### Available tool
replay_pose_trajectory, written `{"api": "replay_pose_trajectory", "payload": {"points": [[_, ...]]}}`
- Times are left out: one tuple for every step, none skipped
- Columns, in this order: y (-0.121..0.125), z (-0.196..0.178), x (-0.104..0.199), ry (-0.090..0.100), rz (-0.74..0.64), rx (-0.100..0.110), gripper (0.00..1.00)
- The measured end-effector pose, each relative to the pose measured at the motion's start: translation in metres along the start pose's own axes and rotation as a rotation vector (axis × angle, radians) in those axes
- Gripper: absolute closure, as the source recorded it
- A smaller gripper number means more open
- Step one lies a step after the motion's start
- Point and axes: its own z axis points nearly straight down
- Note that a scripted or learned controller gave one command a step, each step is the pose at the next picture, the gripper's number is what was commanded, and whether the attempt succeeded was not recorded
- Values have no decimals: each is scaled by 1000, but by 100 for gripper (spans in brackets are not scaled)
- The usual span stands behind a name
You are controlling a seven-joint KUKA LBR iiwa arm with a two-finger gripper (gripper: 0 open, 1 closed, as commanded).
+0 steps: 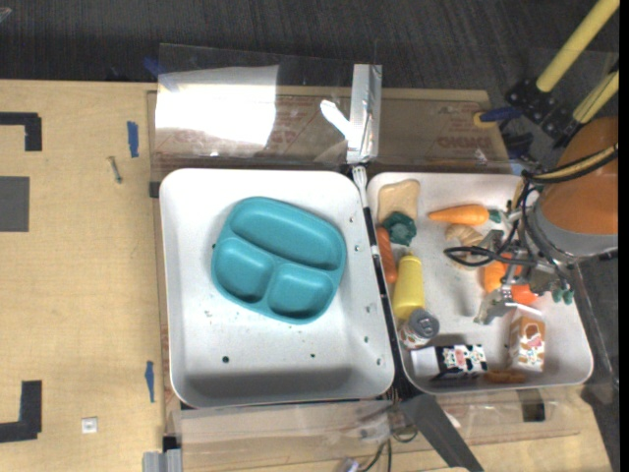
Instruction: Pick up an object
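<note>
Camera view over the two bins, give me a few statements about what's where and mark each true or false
1. The teal divided tray lies in the left bin. True.
2. The yellow bottle sits in the left bin beside the tray. False: it lies in the right bin, near the wall between the two bins.
3. The gripper is over the right bin. True.
4. The carrot lies at the near end of the right bin. False: it lies toward the far end, close to the slice of bread.
5. A small carton stands in the right bin. True.
</note>
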Motion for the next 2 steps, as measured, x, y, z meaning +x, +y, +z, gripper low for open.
{"api": "replay_pose_trajectory", "payload": {"points": [[-18, 22, 2, 7, 133, -2, 0], [-17, 9, -2, -7, 131, 0, 100]]}}
